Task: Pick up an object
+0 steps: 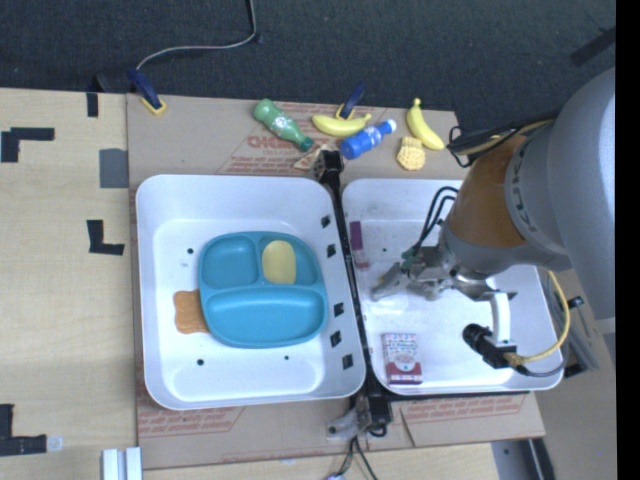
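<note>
At six o'clock from the claw [385, 286], whose state I cannot tell, small carton [401, 356] seems light, stiff; grip its long sides.

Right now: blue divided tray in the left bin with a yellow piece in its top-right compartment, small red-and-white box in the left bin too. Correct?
Not quite. The small red-and-white box lies in the right bin, near its front edge, not the left one. The rest holds: the camera view shows the blue divided tray in the left bin, with the yellow piece in its top-right compartment.
</note>
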